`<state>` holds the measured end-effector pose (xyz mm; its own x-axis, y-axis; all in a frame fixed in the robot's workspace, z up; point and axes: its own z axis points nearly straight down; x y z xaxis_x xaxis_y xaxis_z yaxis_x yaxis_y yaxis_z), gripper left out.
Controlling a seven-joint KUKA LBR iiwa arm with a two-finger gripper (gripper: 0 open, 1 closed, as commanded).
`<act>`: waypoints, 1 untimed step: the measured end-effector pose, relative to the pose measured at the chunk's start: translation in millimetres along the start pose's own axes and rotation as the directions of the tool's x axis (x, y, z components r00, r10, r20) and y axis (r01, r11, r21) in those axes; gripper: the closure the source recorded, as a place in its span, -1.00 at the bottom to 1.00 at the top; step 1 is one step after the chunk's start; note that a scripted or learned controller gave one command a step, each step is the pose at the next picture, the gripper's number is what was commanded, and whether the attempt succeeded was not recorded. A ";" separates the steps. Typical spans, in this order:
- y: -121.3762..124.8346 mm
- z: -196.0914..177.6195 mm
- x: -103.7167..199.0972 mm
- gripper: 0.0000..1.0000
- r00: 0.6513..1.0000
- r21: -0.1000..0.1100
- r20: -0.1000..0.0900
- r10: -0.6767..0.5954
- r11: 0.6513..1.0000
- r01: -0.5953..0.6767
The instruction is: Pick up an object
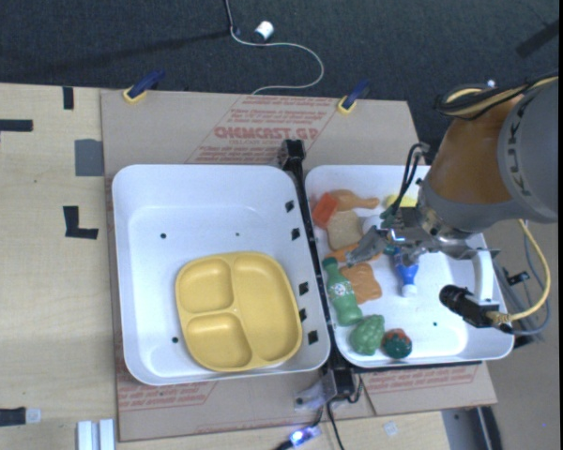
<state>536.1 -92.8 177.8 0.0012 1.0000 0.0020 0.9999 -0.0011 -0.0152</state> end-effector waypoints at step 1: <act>3.0 -6.3 -0.1 -1.00 1.000 -0.013 0.002 -0.003 1.000 0.003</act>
<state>539.2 -92.9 184.1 -0.0015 1.0000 0.0006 1.0000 0.0015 -0.0020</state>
